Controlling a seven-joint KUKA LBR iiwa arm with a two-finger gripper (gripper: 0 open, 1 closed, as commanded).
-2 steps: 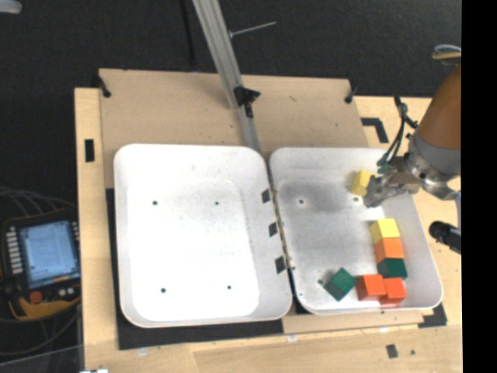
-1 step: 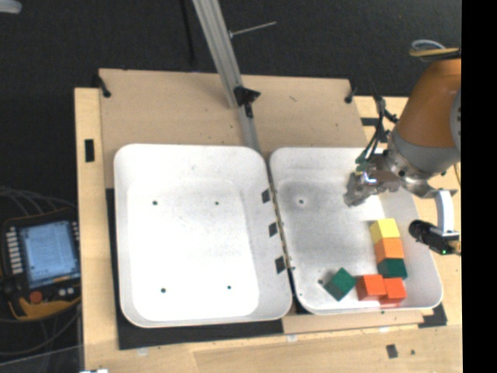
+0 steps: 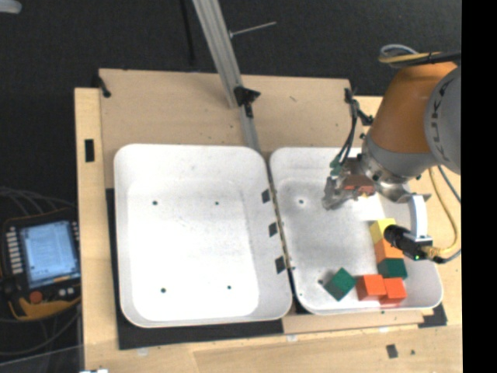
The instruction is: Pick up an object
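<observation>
My gripper hangs over the upper middle of the right bin, below the orange wrist band. Small blocks lie in that bin's lower right part: a dark green block, an orange block, another orange block, a green block and a yellow block partly behind the arm's cabling. The gripper stands well above and left of this cluster, with bare bin floor under it.
The left bin lies beside the right one. A slanted metal pole rises behind the bins. A handheld pendant sits off the bench at the left.
</observation>
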